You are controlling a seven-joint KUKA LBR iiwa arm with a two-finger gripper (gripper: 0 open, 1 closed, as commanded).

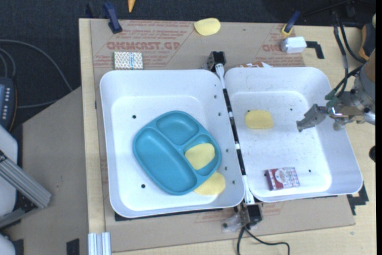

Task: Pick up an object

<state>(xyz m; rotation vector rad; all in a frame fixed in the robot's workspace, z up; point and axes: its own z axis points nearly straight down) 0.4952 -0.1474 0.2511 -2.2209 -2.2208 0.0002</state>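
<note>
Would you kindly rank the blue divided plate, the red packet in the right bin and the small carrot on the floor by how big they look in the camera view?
1. Blue divided plate, by far the largest.
2. Red packet.
3. Carrot, smallest; it lies farther from the camera, so its true size is unsure.

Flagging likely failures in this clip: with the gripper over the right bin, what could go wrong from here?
The gripper sits apart from the yellow piece, so closing now would likely catch nothing. That piece looks flat and low, so the fingers may slide over it. The small red packet lies close to the right bin's front wall, leaving little room to reach it.
</note>
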